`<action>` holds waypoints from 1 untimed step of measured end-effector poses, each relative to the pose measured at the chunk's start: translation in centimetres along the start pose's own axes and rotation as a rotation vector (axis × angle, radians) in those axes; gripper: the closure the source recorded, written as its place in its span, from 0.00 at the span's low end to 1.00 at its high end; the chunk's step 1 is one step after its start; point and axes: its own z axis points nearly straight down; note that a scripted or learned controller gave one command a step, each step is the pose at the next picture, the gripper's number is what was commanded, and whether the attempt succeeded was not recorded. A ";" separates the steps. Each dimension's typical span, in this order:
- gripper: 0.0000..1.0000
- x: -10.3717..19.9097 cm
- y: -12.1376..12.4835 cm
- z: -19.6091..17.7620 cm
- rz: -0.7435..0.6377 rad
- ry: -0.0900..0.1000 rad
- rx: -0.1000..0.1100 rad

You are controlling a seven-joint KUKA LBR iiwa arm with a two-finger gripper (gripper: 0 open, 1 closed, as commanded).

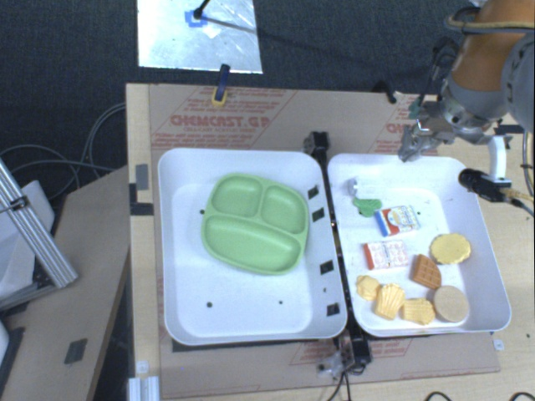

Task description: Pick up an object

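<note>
In the upper right of the frame the tool point(415, 146) hangs above the far rim of the right bin point(493, 249); whether it is spread or pressed together I cannot tell, and nothing shows in it. Below it, low in that bin, lie the candidates: small packets point(398, 219), a waffle point(425, 271), biscuits. The left bin point(180, 249) holds a green tray point(255, 224). The pick looks not yet begun.

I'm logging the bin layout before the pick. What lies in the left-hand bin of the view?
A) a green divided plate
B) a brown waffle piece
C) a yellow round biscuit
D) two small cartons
A: the green divided plate lies alone in the left bin, while the food pieces sit in the right bin.
</note>
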 end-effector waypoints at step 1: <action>1.00 0.0 0.1 -0.7 0.000 0.001 0.004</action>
